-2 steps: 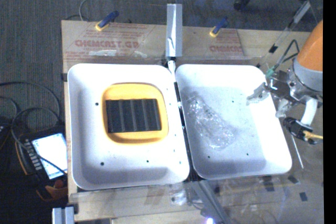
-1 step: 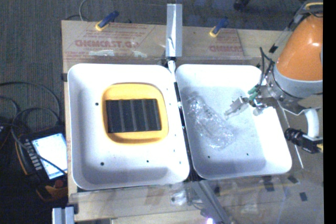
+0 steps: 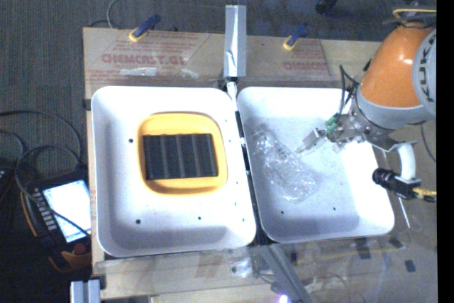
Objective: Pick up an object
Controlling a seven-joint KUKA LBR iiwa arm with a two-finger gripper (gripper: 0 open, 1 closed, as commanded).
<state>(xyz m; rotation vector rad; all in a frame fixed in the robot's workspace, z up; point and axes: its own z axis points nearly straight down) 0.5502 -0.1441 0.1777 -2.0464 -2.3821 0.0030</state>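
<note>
Orange-banded arm (image 3: 401, 74) over right bin's (image 3: 355, 220) edge, pincer (image 3: 312, 142) grip indiscernible, beside clear bottle (image 3: 284, 167).

Red mirrored lettering, seemingly "CHEMCAST", runs across the brown board (image 3: 152, 57) far beyond the gripper (image 3: 312, 142); a shorter red print (image 3: 305, 65) nearer it is unreadable. "KU" stands on the arm (image 3: 404, 81).

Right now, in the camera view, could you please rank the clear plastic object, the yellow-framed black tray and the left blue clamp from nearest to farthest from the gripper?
Measured from the gripper, over the right bin:
1. Clear plastic object, in the right bin, just left of it.
2. Yellow-framed black tray, in the left bin.
3. Left blue clamp, on the cardboard behind the left bin.
</note>
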